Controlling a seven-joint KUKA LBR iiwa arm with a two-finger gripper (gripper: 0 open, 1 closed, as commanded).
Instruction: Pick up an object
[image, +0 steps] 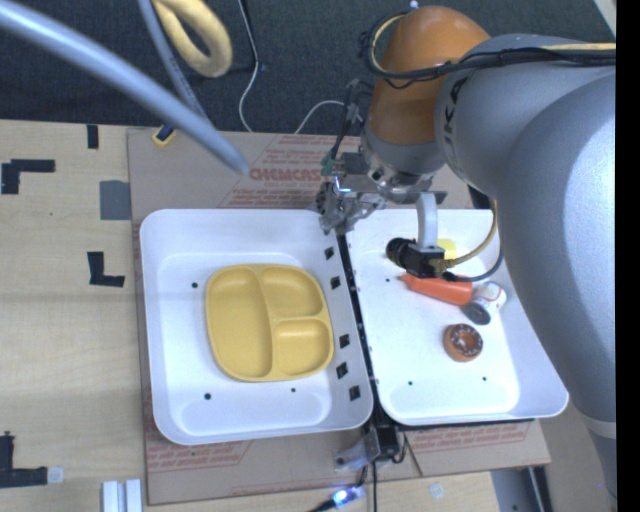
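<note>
A pale wooden surface (60, 300) carries a cardboard sheet (280, 165) with two white bins side by side. The left bin (160, 240) holds a yellow divided plate (268, 322); the right bin (500, 400) holds an orange stick (440, 288) and a brown ring (463, 342) nearby. The pincer (340, 205) hangs at the far end of the bins' shared wall; whether it is spread, I cannot tell.

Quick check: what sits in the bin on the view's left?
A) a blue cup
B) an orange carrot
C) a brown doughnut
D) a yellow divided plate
D: the yellow divided plate lies flat in the left-hand bin, while the orange piece and the brown ring lie in the right-hand bin.
</note>
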